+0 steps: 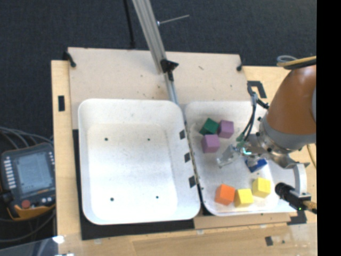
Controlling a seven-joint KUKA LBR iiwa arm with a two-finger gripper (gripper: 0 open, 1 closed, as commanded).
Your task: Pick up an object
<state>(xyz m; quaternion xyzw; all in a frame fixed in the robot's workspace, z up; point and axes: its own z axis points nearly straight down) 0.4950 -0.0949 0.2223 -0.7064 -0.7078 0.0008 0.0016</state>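
Observation:
The right bin [194, 113] holds a green block [209, 126], two purple blocks [226, 128] [211, 143], an orange block [225, 194] and two yellow blocks [244, 197] [261, 187]. A small blue piece [258, 165] lies just under the arm's wrist. My gripper [228, 157] hangs over the middle of the right bin, just right of the lower purple block and above the orange one. Its grey fingers point left and down, and nothing shows between them.
The left bin [85, 111] sits beside the right one. A metal post [152, 28] slants up from between the bins' far edges. The arm's orange band [295, 97] overhangs the right bin's right side. A teach pendant [27, 175] lies off the bench at left.

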